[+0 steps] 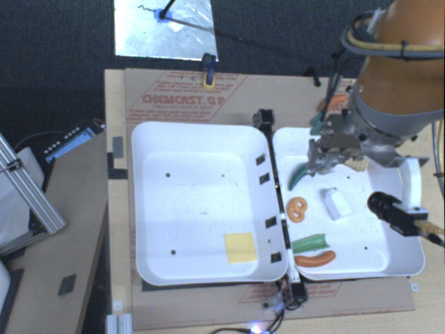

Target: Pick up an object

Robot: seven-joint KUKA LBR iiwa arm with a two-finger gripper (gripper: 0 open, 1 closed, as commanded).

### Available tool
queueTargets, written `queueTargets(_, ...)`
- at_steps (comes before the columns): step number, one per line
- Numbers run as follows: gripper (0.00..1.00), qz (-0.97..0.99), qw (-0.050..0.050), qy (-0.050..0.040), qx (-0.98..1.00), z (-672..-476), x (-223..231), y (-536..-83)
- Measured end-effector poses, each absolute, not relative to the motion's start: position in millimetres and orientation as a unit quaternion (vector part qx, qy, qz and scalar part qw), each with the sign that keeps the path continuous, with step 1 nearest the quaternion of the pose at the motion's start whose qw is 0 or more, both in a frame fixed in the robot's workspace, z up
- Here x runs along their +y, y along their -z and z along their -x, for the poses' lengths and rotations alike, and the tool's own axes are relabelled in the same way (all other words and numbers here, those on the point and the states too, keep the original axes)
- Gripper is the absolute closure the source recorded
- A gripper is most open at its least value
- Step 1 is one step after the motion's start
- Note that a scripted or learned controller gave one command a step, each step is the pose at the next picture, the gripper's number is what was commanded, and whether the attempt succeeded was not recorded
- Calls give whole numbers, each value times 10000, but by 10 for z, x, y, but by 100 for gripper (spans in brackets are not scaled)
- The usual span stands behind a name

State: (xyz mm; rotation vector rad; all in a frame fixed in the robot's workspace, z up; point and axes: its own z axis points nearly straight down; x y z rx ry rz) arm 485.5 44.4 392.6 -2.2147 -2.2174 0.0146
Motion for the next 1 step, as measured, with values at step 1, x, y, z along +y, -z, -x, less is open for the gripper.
queueTargets(1, 100, 7052, -38, 55, -7090, -4872, 680, -4947)
